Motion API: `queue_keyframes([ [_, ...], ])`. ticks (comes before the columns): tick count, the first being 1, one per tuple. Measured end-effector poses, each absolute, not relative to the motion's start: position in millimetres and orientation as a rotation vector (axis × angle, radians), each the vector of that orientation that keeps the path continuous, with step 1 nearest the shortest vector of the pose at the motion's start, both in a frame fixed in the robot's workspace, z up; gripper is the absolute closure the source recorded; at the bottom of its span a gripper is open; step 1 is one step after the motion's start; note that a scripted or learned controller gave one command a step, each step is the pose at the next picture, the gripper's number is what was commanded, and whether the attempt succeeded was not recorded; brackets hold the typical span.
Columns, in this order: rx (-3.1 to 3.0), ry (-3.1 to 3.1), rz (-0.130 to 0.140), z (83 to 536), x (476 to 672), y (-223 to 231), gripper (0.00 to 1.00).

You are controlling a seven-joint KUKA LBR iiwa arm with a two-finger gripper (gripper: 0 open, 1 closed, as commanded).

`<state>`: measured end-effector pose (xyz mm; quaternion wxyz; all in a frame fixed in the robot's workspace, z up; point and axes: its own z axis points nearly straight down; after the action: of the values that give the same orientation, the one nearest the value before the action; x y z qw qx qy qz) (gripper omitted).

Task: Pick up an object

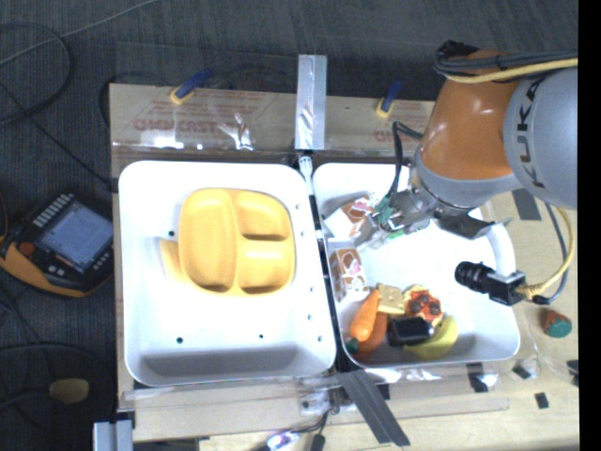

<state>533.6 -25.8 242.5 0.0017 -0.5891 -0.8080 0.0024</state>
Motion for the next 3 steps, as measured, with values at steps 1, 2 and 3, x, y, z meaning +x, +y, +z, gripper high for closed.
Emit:
queue_keyframes([
  [1, -1.941, -2.466, 0.006, 266.8, 572.8, 32.9, 1.00],
  [2, -1.855, -2.534, 0.009, 282.9, 541.5, -17.3, 1.00],
  [3, -1.740, -2.613, 0.007, 238.3, 596.2, 4.0, 1.00],
])
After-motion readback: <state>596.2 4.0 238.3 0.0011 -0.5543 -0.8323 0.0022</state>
